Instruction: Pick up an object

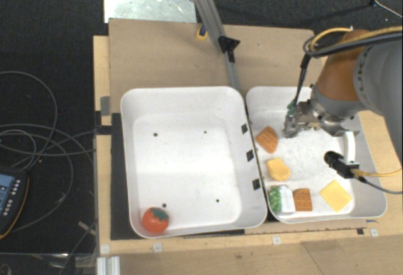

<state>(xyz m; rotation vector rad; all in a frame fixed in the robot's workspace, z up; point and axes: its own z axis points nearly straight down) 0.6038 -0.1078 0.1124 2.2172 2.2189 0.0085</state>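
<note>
Dark carpet surrounds a tan bench (164,53), with loose cables and a small screen device (9,195) far off to the claw's left. A grey pole (208,3) slants across the bench top, above and left of the claw.

Camera view:
- Two white bins side by side. Left bin (182,101) lies wholly to the claw's left; right bin (371,204) is the one under the claw.
- Arm (365,78), grey with an orange band, reaches in from the right edge. Yellow and black cables run along it.
- Claw (291,129) hangs over the upper middle of the right bin, pointing down. Nothing seen between its tips. Whether it is wide or narrow cannot be told from this angle.
- Waffle (267,140), orange-brown: just left of the claw and slightly below, close but apart as far as can be judged.
- Yellow lump (278,170): below the claw, a little to its left.
- Green-and-white item (279,198): further below, against the bin's near left corner.
- Brown bar (302,199): directly below the claw, touching or nearly touching the green-and-white item.
- Cheese wedge (335,195), pale yellow: below and right of the claw, well apart.
- Tomato (155,219), red with a green stem: far left and below, in the left bin's near corner.
- Black fitting (337,163) with a yellow lead sits right and below the claw, over the bin.
</note>
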